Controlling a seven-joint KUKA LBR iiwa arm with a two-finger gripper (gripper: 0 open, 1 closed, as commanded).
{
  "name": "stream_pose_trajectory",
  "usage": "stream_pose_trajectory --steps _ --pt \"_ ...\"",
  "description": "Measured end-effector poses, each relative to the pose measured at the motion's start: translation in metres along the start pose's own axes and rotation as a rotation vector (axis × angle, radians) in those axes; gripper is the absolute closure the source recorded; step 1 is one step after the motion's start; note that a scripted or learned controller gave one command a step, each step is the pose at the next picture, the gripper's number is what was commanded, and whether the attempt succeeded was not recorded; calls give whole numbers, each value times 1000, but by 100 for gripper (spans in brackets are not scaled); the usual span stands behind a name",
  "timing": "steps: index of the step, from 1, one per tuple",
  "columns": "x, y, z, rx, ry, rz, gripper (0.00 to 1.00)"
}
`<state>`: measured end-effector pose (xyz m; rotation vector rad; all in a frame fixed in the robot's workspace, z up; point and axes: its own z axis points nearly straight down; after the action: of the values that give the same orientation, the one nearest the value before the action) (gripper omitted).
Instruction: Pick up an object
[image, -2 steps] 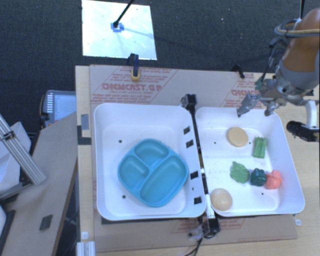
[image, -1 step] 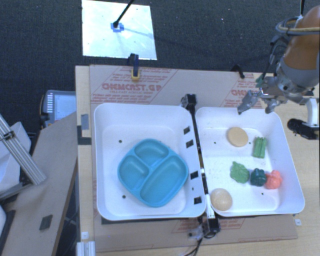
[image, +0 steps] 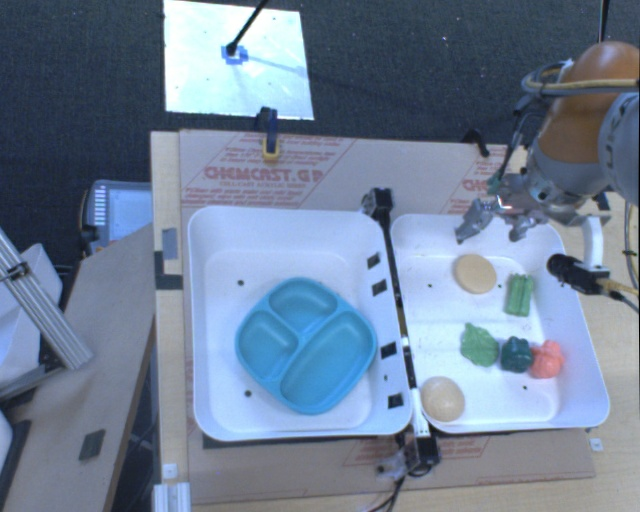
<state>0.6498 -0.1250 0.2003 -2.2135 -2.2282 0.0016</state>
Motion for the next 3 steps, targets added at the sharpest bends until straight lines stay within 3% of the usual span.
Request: stream_pose_trajectory --steps 2,3 --pt "1 10 90 0 0 4 0" --pt "1 11 77 -7 -1 2 100"
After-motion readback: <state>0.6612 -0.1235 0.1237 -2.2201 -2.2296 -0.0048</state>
